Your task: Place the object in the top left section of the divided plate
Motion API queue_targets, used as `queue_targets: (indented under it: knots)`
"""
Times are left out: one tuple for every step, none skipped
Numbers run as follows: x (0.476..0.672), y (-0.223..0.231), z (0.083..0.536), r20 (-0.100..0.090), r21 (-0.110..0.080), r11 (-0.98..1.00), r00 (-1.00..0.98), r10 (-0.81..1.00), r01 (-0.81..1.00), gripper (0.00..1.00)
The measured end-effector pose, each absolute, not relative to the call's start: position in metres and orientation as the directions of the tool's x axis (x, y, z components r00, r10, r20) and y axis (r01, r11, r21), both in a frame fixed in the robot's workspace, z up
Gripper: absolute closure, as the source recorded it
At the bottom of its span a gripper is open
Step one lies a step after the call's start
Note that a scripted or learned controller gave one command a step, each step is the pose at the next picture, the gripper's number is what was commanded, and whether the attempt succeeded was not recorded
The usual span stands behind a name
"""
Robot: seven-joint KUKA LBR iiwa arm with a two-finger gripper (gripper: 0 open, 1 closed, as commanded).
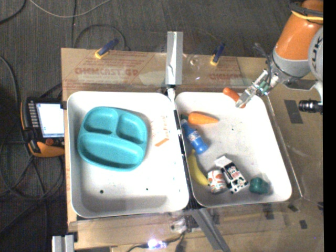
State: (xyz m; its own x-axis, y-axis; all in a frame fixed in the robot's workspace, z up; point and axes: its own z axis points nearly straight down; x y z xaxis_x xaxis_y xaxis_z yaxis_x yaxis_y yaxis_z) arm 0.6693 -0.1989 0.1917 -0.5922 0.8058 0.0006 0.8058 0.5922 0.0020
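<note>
Hovering over the right bin (281, 156) near its 1 o'clock corner, the gripper (242, 102) sits just beside a small orange piece (230, 93) — can't tell its state. The carrot (202, 118) lies loose approx at 11 o'clock in that bin, w/ blue bottle (195, 139) below it, then banana (197, 171), small can (216, 181), toy car (233, 176) and teal lump (258, 185) toward 5 o'clock. The teal divided plate (112, 137) rests in the left bin (126, 193), upper half — an orange scrap (161, 138) at its 3 o'clock

Claw (242, 101) hangs at the right bin's (278, 140) top edge, beside an orange piece (230, 93); teal divided plate (112, 137) sits in the left bin (126, 193).
</note>
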Motion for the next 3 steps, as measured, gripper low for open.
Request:
queue_targets:
  knots:
    - [0.669, -0.157, 0.156, 0.0, -0.001, 0.724, -0.724, 0.69, 0.69, 1.0]
    - [0.66, -0.106, 0.12, 0.0, 0.001, 0.915, -0.915, 0.404, 0.404, 1.0]
    - [0.649, -0.025, 0.183, -0.001, 0.002, 0.964, -0.964, 0.265, 0.265, 1.0]
